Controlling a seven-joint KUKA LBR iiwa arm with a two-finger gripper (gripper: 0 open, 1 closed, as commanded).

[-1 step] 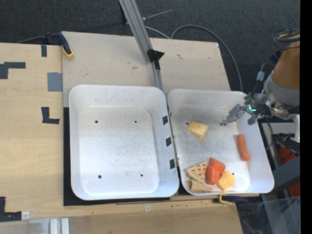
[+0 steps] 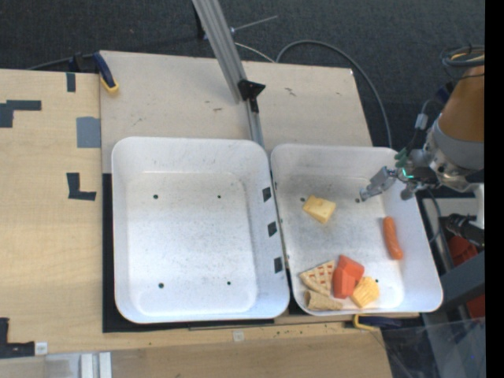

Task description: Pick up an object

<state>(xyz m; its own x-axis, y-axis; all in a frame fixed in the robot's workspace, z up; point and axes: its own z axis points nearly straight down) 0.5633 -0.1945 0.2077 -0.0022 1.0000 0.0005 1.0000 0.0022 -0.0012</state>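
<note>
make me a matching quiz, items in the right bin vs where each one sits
Items:
1. pale yellow block
2. orange carrot
3. waffle piece
4. tool

Places:
A. along the right side of the right bin, lying lengthwise
B. upper part of the bin, above the floor
C. near the bin's middle, alone
D. near-left corner, beside a red-orange chunk

Pairs: 1-C, 2-A, 3-D, 4-B

Landmark: right bin. Left bin touches its left side. Inside: cheese block mid-left; carrot near right wall; waffle, wedge, chip clustered at front. Gripper over back-right part.
</note>
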